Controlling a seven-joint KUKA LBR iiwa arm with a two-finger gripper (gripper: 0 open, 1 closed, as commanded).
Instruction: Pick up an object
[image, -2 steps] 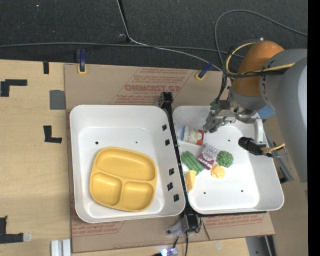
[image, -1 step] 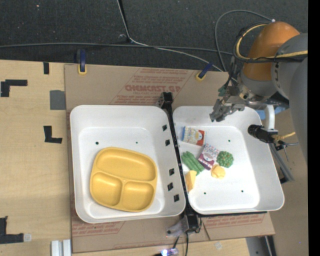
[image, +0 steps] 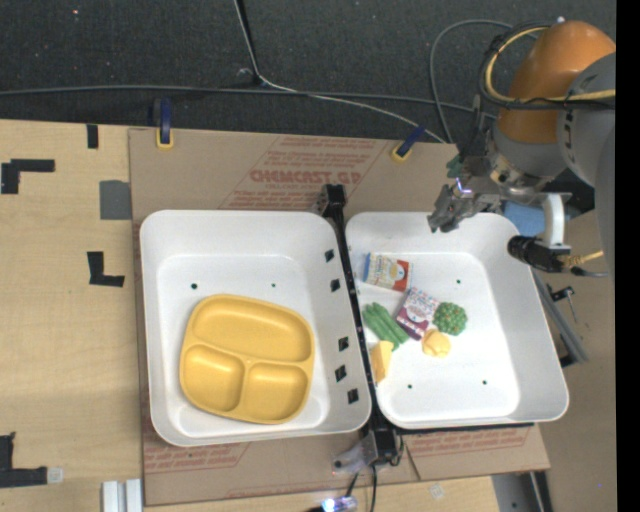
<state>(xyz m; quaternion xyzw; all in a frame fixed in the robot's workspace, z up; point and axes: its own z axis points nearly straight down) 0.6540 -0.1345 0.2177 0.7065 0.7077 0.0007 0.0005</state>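
Gripper (image: 452, 215) hovers over the right bin's (image: 520, 400) far edge, finger state unclear; small carton (image: 386, 270) lies near-left, apart.

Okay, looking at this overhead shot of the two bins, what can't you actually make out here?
- Claw: small and dark in the camera view, so open or shut is unclear.
- Small carton: label print too small to read.
- Purple packet: print too small to read.
- Yellow piece at the right bin's left wall: too small to identify.
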